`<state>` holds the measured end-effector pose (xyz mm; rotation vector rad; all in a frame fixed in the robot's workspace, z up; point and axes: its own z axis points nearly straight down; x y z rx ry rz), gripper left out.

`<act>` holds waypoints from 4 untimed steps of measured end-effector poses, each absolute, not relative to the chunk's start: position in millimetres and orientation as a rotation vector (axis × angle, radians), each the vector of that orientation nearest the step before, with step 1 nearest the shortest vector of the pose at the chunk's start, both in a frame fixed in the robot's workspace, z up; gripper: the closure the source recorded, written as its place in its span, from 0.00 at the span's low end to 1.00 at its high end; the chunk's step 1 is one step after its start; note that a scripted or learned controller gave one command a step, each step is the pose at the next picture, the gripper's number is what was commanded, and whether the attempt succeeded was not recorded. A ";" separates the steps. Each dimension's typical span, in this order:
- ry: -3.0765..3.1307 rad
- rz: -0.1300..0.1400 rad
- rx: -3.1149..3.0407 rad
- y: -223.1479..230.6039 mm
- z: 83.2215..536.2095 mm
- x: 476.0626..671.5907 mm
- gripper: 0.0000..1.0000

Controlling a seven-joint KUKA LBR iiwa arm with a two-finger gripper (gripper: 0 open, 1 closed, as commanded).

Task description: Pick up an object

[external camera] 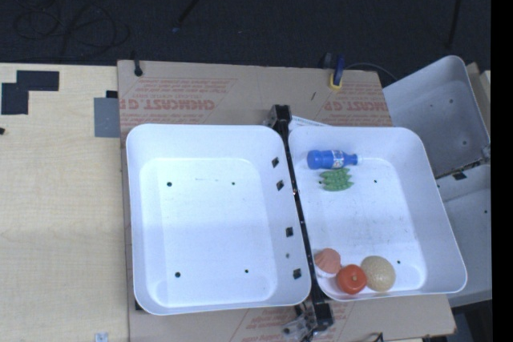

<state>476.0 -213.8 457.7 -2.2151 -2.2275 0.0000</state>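
Observation:
Several small objects lie in the right white bin (417, 172). A blue bottle (329, 159) rests on its side near the bin's back left corner. Just in front of it lies a green leafy piece (337, 180). At the bin's front edge sit a pink round piece (327, 259), a red tomato-like ball (351, 279) and a tan ball (378, 272), close together.
The left white bin (144, 172) stands beside the right one, joined by a black divider with clips (288, 196). Both rest on a cardboard sheet (208, 96) on the wooden bench. A grey metal panel (449, 108) stands at the right.

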 end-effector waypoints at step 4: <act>-2.225 -0.001 -2.222 -213.9 540.0 491.4 1.00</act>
